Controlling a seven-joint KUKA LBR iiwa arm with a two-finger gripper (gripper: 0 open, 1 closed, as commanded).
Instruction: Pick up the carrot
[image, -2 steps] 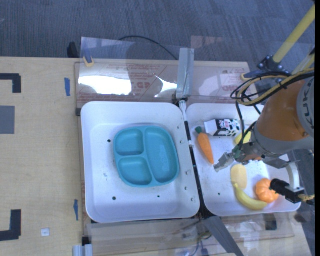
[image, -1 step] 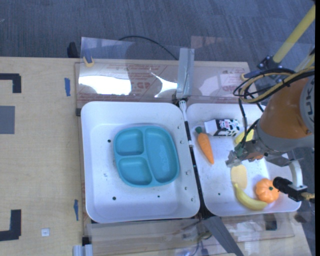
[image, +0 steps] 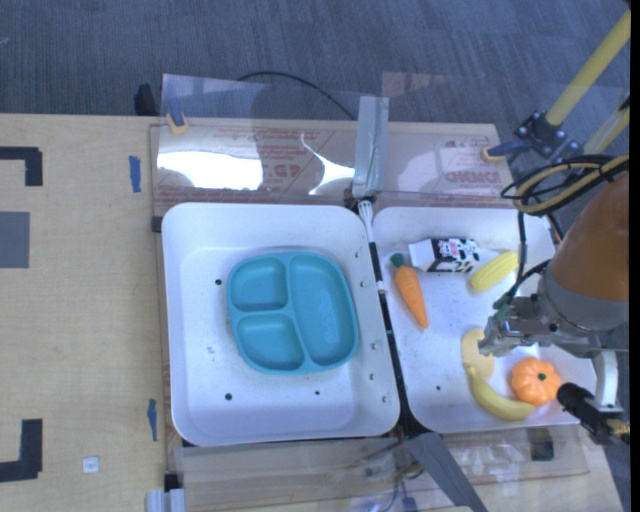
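The carrot (image: 411, 295) lies near the right bin's (image: 440, 400) left wall, leafy end toward the far edge, open white floor around it. No writing is legible on the black-and-white carton (image: 452, 253) by the far edge. The gripper (image: 497, 338) hovers beside the banana (image: 487, 385); its state cannot be told.

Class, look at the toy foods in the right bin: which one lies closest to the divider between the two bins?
The carrot. It lies right beside the divider, orange with a green top, while the corn, banana and pumpkin sit further right.
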